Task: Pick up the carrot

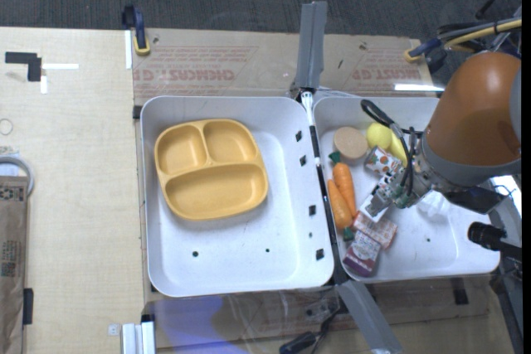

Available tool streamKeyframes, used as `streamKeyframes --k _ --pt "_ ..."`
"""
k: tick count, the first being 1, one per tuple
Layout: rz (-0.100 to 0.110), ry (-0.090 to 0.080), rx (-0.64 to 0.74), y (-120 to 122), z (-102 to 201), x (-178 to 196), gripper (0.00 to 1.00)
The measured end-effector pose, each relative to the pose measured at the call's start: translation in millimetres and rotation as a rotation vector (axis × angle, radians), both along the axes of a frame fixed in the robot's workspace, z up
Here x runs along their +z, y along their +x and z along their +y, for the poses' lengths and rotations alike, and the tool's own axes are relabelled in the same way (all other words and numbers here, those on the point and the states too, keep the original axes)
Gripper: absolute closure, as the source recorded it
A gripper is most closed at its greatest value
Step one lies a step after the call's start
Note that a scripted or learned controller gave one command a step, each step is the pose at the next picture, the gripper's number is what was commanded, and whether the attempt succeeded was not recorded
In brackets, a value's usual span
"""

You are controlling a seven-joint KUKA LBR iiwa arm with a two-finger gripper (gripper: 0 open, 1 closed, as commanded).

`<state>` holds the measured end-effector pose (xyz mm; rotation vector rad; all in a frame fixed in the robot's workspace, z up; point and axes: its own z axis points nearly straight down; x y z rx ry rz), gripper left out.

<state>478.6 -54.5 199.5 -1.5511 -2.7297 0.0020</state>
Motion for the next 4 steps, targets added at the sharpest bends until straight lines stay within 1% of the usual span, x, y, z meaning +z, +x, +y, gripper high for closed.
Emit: streamKeyframes --k 1,2,3,4 --pt "-0.002 -0.002 -0.062 33 -19 90 1.0" --pt "0.001 -0.001 0.003 -1 34 56 1.0" --pt "0.001 0.001 0.387 -1 89 0 1.0" --pt "0.001 0.002 0.684 2 163 -35 1.0"
